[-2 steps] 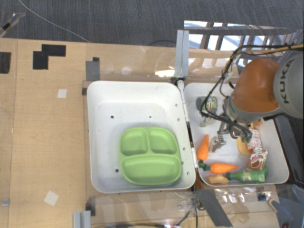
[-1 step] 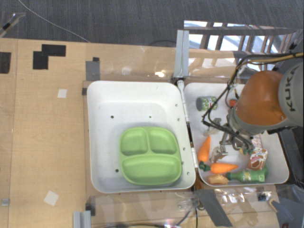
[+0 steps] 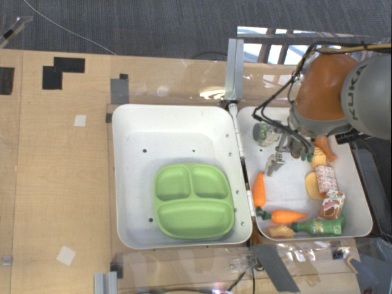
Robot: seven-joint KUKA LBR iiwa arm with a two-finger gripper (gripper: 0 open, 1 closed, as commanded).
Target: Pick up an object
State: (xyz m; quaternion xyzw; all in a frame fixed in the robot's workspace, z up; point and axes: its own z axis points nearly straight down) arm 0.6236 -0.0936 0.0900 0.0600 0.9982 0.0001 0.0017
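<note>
Grey arm with orange band reaches in from right over right-hand shallow white bin (image 3: pixel 361 222). Metal two-finger gripper (image 3: pixel 275 162) hangs above bin's bare upper-left floor; we see nothing between fingers, their spread we cannot tell. Orange plastic carrot (image 3: pixel 260 190), upright along left wall, lies just below gripper, apart from it. Second orange carrot (image 3: pixel 288 215) lies flat beside green bottle (image 3: pixel 320 227) near front wall. Red-and-white packet (image 3: pixel 326 179) right of gripper. Left-hand white bin (image 3: pixel 131 127) bears light-green divided plate (image 3: pixel 193 200).
</note>
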